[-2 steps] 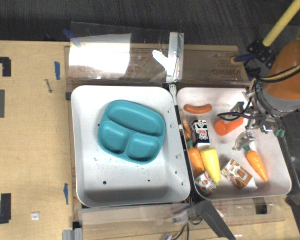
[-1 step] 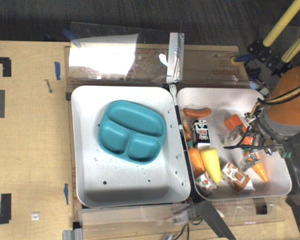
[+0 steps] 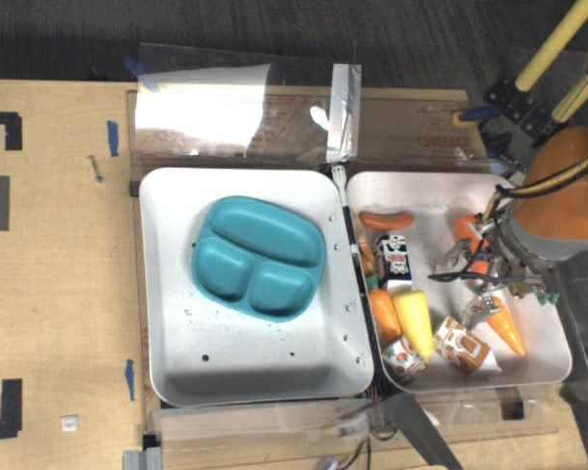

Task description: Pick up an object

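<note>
Worktop [image 3: 49, 262]: pale wood with black tape marks, far to the gripper's left, under dark floor along the top.
Left bin [image 3: 176, 341]: white, shallow, well left of the gripper, touching the right bin along its inner wall.
Right bin [image 3: 431, 199]: white, directly beneath the gripper, crowded with small items.
Teal tray [image 3: 258, 256]: three compartments, lying in the left bin, well left of the gripper.
Arm [image 3: 565, 196]: grey with orange band, reaching in from the right, just above-right of the gripper.
Gripper [image 3: 478, 267]: low over the right bin's right half; metal parts cluttered, so cannot tell whether fingers open or closed, nor whether anything gripped.
Yellow piece [image 3: 415, 323]: lower left of the gripper, beside an orange carrot-like piece [image 3: 383, 311].
Orange cone [image 3: 507, 329]: just below-right of the gripper.
Sausage [image 3: 386, 219]: upper left of the gripper, near the bin's top wall.
Black-and-white carton [image 3: 396, 258]: left of the gripper, below the sausage.
Brown-and-white box [image 3: 463, 344]: just below the gripper.
</note>
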`<state>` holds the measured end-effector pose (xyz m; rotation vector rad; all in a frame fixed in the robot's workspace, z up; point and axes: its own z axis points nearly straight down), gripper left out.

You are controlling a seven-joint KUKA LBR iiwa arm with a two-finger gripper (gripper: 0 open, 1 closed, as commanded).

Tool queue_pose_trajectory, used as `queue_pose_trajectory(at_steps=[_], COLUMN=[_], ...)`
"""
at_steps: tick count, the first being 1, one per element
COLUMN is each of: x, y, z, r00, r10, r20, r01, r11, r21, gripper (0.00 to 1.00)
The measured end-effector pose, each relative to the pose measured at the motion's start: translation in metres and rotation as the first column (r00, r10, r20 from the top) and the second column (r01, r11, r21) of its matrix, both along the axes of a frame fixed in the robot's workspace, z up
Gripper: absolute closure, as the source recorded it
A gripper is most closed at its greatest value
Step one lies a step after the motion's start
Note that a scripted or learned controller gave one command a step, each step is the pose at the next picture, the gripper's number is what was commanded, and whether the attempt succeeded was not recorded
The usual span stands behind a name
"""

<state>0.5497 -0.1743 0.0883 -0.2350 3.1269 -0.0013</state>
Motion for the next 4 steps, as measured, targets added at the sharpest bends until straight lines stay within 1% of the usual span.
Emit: queue_pose_trajectory(at_steps=[1,2,3,4], x=[0.008,0.013,-0.057,-0.054], y=[0.004,-0.006,-0.05,-0.049], z=[0.0,0.0,0.0,0.011], r00=[0.997,0.957,0.992,0.993], r10=[-0.074,-0.291,-0.124,-0.121], r20=[0.002,0.002,0.001,0.01], r01=[0.074,0.291,0.124,0.121], r11=[0.997,0.957,0.992,0.993], r21=[-0.001,0.003,-0.001,-0.001], gripper=[0.0,0.0,0.0,1.0])
